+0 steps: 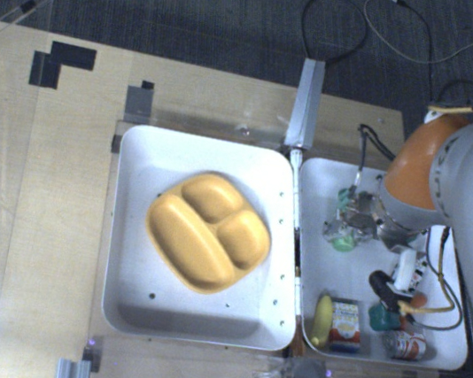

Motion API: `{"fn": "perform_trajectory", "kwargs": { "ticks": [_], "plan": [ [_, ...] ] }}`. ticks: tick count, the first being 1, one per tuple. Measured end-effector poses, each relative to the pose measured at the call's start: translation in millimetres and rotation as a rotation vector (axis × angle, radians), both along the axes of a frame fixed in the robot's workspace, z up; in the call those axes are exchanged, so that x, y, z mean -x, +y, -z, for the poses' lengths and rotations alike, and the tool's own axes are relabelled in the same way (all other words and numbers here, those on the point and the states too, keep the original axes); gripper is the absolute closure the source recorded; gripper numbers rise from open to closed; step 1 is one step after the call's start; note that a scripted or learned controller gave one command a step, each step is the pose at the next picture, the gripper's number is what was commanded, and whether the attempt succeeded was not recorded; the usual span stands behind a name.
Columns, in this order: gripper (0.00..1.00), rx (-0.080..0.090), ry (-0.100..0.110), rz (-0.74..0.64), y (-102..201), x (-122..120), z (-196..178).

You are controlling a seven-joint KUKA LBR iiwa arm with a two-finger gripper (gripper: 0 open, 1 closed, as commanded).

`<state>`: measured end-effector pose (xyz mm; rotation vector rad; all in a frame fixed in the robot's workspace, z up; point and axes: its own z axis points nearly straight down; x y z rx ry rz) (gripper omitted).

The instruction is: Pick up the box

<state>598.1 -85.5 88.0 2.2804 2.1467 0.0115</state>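
Observation:
The box [345, 326] is small, red and yellow, and lies flat near the front edge of the right bin [320, 198]. My gripper [351, 219] hangs over the back half of that bin, well behind the box and apart from it. A small green object [342, 241] sits just under the gripper's tip. Nothing of the box is covered.
A yellow banana-shaped piece [322, 318] lies against the box's left side. A teal object [379, 319] and a small can [406, 348] lie to its right. The left bin [115, 298] holds a large yellow three-part dish [208, 231].

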Motion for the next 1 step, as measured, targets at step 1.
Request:
{"fn": "perform_trajectory", "kwargs": {
  "ticks": [1],
  "plan": [
    [1.00, 0.001, -0.002, -0.008, 1.1, -1.6, -9.6]
  ]
}}
